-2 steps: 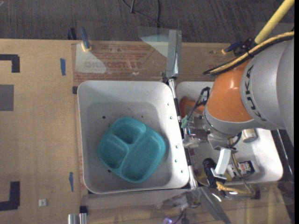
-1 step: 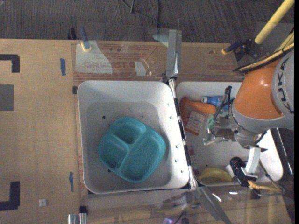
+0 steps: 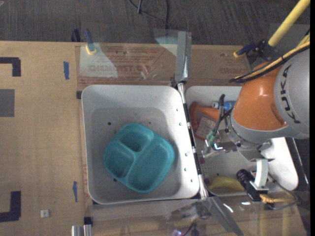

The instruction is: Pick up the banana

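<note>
Largely hidden beneath the arm [image 3: 268, 102], the right bin [image 3: 285, 173] shows little of its floor. The gripper [image 3: 220, 144] is a tangle of metal and cables right of the frame's centre (open or closed, I cannot tell). An orange thing [image 3: 204, 113] above it is partly covered. The banana [image 3: 226, 183] lies at the bin's lower edge, below the gripper and apart from it, with its right end cut off by robot hardware. The arm reaches in from the right, bent down over the bin.
</note>
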